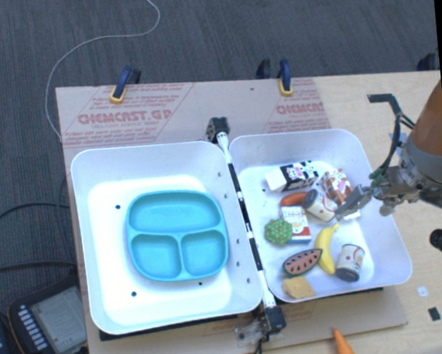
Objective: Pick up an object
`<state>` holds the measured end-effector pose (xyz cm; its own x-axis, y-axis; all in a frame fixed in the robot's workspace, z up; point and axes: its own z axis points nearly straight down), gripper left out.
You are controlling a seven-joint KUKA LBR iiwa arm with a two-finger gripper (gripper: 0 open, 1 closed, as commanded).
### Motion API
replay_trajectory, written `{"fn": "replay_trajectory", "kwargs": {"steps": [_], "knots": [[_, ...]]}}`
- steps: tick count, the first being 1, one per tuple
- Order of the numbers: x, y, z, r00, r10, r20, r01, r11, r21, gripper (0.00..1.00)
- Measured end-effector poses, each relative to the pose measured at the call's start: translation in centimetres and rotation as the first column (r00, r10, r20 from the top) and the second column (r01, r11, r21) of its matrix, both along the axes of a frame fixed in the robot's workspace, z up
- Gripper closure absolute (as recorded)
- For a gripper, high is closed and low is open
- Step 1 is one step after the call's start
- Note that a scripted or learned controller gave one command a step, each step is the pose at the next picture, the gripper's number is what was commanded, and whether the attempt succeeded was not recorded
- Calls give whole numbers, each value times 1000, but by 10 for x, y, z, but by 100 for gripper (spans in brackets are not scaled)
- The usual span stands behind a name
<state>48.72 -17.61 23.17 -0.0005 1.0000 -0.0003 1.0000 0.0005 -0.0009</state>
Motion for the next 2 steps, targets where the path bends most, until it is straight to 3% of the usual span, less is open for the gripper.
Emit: {"fn": "replay_trajectory", "kwargs": {"steps": [1, 2], "knots": [[-1, 40, -144, 1000, 0, 6, 0, 1000, 0, 0], [0, 39, -134, 1000, -2, 9, 2, 1000, -2, 100]]}}
